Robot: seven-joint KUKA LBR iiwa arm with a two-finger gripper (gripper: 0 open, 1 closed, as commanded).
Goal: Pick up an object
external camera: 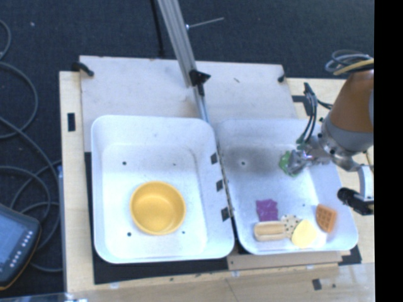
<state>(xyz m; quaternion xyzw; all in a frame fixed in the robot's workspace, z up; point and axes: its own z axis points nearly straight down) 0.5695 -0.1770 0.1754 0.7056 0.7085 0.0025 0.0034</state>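
Now the tool [296, 160] is low in the right bin [252, 145], near its far side, and a small green thing [287, 163] sits right at its tip. I cannot tell if the tool is grasping it or just touching it, because the tip is too small and blurry.

The green thing looks tiny and light, maybe soft plastic. It should lift easily, but it could slip out, so pinching it across its middle looks best.

Nearer the front of the bin than the tool, there are five more things. A purple block [267, 208] lies alone. In front of it lies a tan roll [269, 231], like a little bread stick, and it looks light and easy to pinch across its short side. Just beside the roll is a small spotted piece [290, 223], then a pale yellow lump [305, 234], round and smooth, which may slide. An orange waffle piece [325, 218] lies at the far end of that row.

Across from the tool, the left bin [113, 137] has one yellow bowl [157, 207]. It looks stiff; its rim is the place to pinch.

So that makes two bins, one bowl, six small things.
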